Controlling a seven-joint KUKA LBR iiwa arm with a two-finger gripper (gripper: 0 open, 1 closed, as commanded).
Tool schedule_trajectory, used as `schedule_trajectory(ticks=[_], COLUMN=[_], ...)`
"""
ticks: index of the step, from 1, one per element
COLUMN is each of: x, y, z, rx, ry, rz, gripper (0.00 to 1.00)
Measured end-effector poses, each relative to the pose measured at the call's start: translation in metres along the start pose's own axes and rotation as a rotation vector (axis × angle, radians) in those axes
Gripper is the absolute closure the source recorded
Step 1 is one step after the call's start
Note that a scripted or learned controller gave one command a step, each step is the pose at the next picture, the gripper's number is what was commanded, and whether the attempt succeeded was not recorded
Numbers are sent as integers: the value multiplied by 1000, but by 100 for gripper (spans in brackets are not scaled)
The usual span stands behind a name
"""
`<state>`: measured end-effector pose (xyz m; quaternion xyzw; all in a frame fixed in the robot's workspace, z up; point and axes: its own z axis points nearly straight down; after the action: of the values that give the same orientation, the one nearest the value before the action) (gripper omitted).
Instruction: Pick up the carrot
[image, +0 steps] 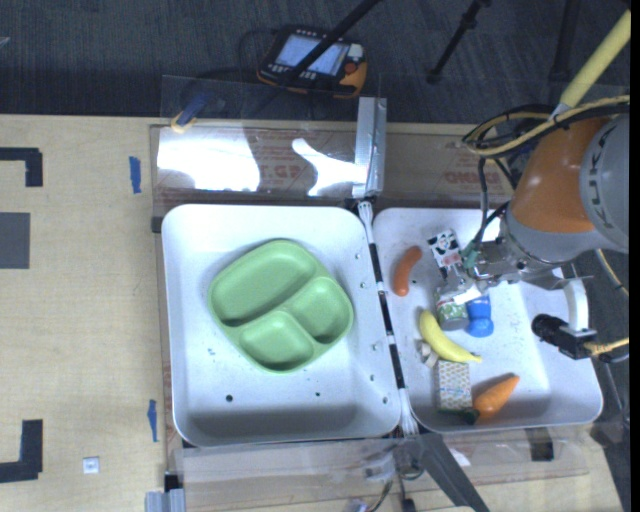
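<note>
Likely a lab — taped bench (80, 300), tripod legs (460, 40).
</note>
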<state>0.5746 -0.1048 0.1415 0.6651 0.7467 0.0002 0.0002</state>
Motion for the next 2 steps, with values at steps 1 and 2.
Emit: schedule_trajectory(ticks=[1, 2], x=[-1, -34], y=[33, 90], z=[23, -155], rx=[-28, -1], ry=[-6, -2], rz=[-105, -241], gripper=[100, 100])
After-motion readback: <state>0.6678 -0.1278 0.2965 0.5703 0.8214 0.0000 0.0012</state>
